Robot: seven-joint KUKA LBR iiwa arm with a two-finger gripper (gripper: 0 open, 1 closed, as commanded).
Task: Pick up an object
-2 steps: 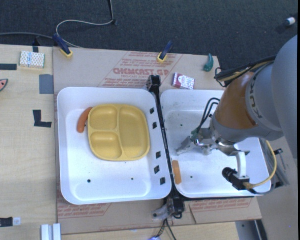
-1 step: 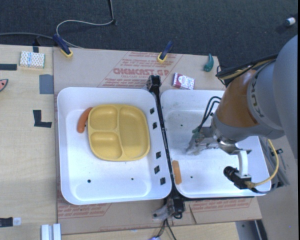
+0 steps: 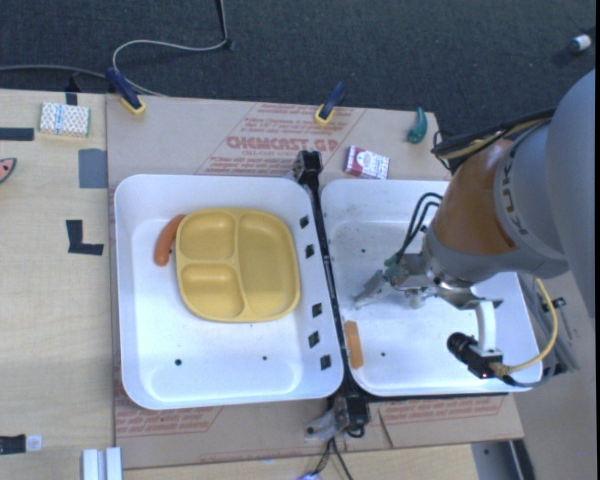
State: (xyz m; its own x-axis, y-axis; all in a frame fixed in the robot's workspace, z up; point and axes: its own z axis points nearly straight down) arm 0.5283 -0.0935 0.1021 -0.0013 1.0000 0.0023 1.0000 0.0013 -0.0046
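Fingers [image 3: 372, 288]: thin grey metal, spread apart, nothing between them, low over the bare floor of the right shallow white plastic bin [image 3: 380, 208]. Small orange sausage-shaped piece [image 3: 353, 343]: near-left corner of that bin, just near of the fingers. Left white bin [image 3: 140, 348]: yellow three-compartment plastic plate [image 3: 238, 265]; orange sausage [image 3: 165, 240] touching its left rim. Brown cardboard surface [image 3: 180, 138] beneath.

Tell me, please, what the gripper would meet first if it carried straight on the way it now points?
The gripper points left and slightly down across the right bin. It would probably meet the bin's left wall first, near the orange piece, though depth is hard to judge.
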